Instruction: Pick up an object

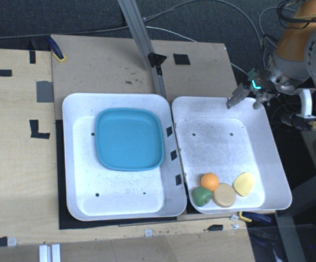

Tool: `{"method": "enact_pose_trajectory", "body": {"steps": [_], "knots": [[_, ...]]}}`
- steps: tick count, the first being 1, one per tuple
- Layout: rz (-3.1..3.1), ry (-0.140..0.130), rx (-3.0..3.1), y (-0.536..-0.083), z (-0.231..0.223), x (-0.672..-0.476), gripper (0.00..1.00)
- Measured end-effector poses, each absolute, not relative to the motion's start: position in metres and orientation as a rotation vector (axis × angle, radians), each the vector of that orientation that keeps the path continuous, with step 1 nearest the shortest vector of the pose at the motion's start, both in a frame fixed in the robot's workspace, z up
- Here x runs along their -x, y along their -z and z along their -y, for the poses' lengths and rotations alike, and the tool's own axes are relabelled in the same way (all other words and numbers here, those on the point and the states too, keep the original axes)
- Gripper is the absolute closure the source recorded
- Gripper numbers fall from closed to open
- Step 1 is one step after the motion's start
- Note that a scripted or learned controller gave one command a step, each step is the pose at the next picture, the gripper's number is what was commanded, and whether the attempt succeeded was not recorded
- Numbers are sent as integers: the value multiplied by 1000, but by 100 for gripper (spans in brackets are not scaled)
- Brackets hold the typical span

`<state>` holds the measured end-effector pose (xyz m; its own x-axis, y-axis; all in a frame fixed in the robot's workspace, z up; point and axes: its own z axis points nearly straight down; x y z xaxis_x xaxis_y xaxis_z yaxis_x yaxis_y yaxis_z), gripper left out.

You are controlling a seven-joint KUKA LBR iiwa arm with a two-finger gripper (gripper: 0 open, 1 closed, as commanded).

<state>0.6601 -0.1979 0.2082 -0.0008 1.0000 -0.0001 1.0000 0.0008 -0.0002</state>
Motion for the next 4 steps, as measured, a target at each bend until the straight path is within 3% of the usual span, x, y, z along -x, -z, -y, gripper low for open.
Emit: {"method": "enact_pose_trajectory", "body": {"steps": [1, 2, 3, 4], "knots": [[2222, 0, 2221, -208, 198, -660, 0], [2220, -4, 2218, -160, 195, -651, 0], [2219, -5, 2218, -109, 196, -659, 0], [2222, -2, 2220, -88, 196, -659, 0]]}}
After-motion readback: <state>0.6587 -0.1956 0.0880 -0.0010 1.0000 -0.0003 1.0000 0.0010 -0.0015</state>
